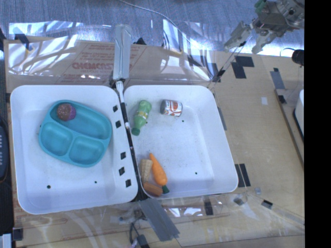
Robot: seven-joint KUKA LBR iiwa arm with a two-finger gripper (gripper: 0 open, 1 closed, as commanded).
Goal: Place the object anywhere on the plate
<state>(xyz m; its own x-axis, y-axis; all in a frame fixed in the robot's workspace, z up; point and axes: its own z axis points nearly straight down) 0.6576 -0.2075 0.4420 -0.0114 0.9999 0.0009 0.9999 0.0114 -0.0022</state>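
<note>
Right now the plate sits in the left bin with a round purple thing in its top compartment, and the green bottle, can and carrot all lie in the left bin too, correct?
Not quite. The camera view shows the green bottle, can and carrot in the right bin. The plate does sit in the left bin, the purple thing in its top compartment.

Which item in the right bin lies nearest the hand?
The small can, on its side at the bin's far edge; the green bottle and carrot lie farther from the hand.
</note>
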